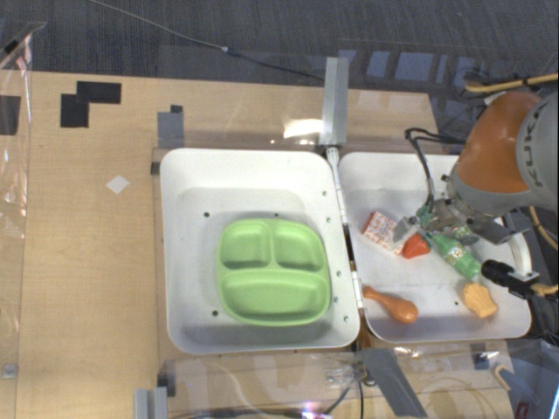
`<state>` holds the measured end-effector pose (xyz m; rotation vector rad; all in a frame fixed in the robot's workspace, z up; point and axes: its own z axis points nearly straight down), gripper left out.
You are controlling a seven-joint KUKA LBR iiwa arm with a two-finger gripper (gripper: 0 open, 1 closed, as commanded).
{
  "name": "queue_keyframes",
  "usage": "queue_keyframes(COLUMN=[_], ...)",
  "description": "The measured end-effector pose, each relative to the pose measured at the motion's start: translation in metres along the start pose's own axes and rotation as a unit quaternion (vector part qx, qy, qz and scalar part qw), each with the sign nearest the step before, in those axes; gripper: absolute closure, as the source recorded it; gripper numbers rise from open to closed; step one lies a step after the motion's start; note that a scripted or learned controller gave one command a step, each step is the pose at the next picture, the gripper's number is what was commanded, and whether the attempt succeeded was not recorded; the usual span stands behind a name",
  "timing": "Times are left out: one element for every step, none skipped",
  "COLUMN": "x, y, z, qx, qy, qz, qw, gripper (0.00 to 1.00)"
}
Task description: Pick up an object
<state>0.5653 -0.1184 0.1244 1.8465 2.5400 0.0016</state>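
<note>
The pale wooden tabletop (pixel 87 260) carries two shallow white bins side by side. The left bin (pixel 183 190) holds a green divided plate (pixel 274 271) lying flat near its middle. The right bin (pixel 384 177) holds the smaller things. The grey arm (pixel 507 160), with its orange band, reaches in from the right and comes down over the right bin's middle. Its claw (pixel 431 219) sits low among the objects there, but its working end is crowded by hardware and items, so I cannot tell how it is set or whether it grips anything. A green bottle (pixel 458 254) lies tilted just beside the claw, touching or nearly touching a small red piece (pixel 416 247). A red-and-white patterned packet (pixel 379 228) lies just left of that. Toward the bin's near edge rest an orange drumstick-shaped toy (pixel 393 304) and a tan, bread-like lump (pixel 479 299), well apart from each other.
</note>
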Motion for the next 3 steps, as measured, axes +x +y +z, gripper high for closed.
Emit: queue_keyframes(x=[-0.008, -0.007, 0.082], y=[-0.016, -0.012, -0.037], z=[0.033, 0.022, -0.174], qx=[-0.007, -0.010, -0.001], qy=[-0.002, -0.002, -0.001], qz=[0.036, 0.034, 0.020], qw=[0.9993, 0.9994, 0.9998], gripper=[0.00, 1.00, 1.00])
